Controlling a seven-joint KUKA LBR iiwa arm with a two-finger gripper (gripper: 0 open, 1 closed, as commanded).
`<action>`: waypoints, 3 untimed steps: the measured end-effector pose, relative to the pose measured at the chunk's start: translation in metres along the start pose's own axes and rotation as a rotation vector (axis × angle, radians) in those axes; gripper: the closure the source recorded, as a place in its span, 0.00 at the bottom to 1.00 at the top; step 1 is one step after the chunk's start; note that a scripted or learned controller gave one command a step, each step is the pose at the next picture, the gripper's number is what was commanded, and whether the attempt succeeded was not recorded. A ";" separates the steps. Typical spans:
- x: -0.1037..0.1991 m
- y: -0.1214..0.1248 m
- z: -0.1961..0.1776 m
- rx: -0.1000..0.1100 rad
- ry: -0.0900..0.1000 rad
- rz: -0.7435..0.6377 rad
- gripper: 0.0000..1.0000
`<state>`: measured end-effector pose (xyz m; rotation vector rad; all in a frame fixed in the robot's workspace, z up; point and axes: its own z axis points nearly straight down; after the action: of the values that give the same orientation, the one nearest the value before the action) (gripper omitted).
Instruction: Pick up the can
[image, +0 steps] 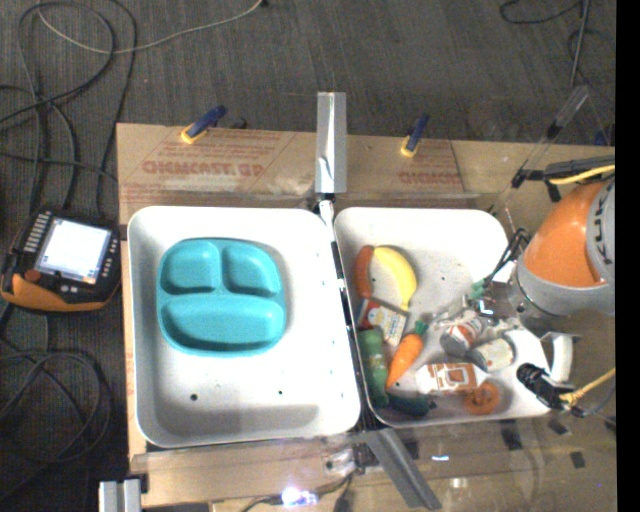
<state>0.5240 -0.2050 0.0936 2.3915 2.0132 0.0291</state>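
Carton (449, 377) and carrot (405, 356) crowd can (492, 352).

One camera, fixed above the desk (290, 160), looks down at a slant (far enough back to take in both bins and surrounding floor).

Turquoise divided plate (222, 296) in a white bin (140, 300); yellow banana (394, 274), orange carrot (405, 356), orange-banded arm (570, 250).

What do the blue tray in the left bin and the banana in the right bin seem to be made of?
The blue tray looks like moulded plastic, matte: one even colour, rounded compartments. The banana is probably a plastic toy: smooth, uniform yellow skin with a soft sheen, though the view cannot rule out real fruit.
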 end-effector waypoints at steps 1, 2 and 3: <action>-0.002 -0.002 -0.005 0.008 -0.003 0.002 1.00; -0.001 -0.002 -0.005 0.008 -0.002 0.001 0.00; 0.000 -0.003 -0.011 0.014 0.000 0.001 1.00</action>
<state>0.5210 -0.2044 0.1044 2.4005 2.0194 0.0152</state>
